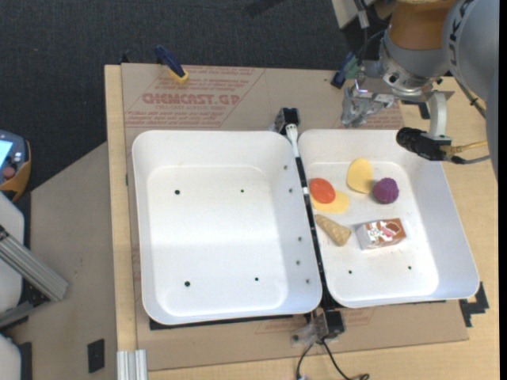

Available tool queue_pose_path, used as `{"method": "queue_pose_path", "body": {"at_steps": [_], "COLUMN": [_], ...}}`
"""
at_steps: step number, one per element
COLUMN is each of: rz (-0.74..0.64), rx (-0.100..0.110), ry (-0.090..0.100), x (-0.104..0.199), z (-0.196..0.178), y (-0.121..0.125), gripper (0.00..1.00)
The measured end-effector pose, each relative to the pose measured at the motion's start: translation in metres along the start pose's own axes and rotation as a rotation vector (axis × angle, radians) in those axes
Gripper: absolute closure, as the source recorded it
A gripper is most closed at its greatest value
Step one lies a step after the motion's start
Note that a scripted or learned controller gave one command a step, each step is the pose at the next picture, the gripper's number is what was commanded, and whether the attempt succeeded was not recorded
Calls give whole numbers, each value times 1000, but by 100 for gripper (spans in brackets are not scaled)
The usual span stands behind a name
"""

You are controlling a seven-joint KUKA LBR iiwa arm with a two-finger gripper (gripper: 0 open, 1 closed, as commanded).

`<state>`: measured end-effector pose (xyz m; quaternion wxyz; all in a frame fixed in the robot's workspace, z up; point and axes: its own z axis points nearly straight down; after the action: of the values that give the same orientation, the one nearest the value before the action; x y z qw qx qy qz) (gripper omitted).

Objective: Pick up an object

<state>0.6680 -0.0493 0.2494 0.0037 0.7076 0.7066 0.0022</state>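
The gripper (363,111) hangs above the right bin's (444,212) far rim, holding nothing; whether it is spread or pressed together I cannot tell. Nearest in that bin is a yellow piece (360,175), likely light, smooth and rounded, best pinched across its middle. Just beside it lie a purple ball (385,189), an orange disc (322,190) and a small packet (382,233).

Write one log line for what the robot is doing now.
arm: above right white bin far edge | round purple ball: in bin, untouched | pick: not started
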Motion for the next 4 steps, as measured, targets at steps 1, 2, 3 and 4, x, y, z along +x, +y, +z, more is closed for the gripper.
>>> {"method": "queue_pose_path", "body": {"at_steps": [1,2,3,4], "rz": [-12,10,-8,-11], "rx": [-11,14,-2,-13], "ry": [5,-2,2,5], "x": [89,-38,34,107], "z": [-154,-97,-151,-297], "y": [-27,-5,1,0], "gripper": [100,100,100,100]}}
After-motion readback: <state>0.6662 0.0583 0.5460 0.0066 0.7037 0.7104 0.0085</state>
